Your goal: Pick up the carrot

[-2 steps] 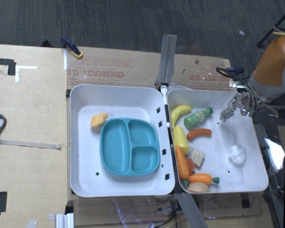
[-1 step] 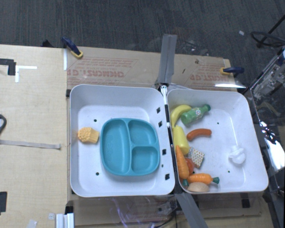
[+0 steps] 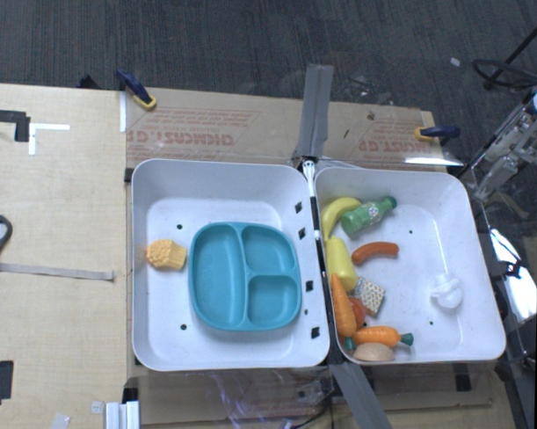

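Note:
The carrot (image 3: 381, 336), orange with a green stub at its right end, lies flat near the front left corner of the right bin (image 3: 478, 260). A second long orange piece (image 3: 342, 310) runs along that bin's left wall just beside it. A beige lump (image 3: 374, 352) touches the carrot's front side. My gripper (image 3: 496, 167) shows as a metal frame at the view's right edge, beyond the right bin's back right corner and far from the carrot. Nothing is visibly held in it.
The right bin also holds a banana (image 3: 336, 211), a green bottle (image 3: 368, 214), an orange-red sausage (image 3: 374, 252), a yellow piece (image 3: 337, 256), a speckled packet (image 3: 369, 295) and a white object (image 3: 446, 293). In the left bin (image 3: 150, 319) are a teal divided plate (image 3: 246, 276) and a yellow corn piece (image 3: 166, 255).

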`<action>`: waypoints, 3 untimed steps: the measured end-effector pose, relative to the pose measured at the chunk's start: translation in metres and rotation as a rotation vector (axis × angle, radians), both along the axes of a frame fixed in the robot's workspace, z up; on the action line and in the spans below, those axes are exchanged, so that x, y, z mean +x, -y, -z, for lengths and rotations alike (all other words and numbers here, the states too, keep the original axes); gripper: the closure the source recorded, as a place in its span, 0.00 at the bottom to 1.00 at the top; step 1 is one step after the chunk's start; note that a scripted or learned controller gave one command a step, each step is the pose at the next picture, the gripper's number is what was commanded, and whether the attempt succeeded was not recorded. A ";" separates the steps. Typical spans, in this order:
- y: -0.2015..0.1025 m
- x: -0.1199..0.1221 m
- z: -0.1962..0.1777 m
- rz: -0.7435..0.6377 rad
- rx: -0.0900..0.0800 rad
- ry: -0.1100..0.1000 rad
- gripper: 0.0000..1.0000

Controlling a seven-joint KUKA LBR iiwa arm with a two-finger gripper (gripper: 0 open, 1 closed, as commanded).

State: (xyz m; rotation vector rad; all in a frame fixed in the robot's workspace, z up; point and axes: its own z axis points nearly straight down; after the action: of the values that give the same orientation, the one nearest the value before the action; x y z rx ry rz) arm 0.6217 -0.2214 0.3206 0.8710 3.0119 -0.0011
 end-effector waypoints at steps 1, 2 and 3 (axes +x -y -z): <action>-0.047 -0.078 0.105 -0.009 0.002 -0.004 0.00; -0.098 -0.141 0.218 0.012 0.001 0.003 0.00; -0.192 -0.138 0.129 0.144 0.003 -0.002 0.00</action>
State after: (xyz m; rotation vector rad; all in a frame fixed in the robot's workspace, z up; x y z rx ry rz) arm 0.4836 -0.0295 0.1920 1.0856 2.9439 0.0015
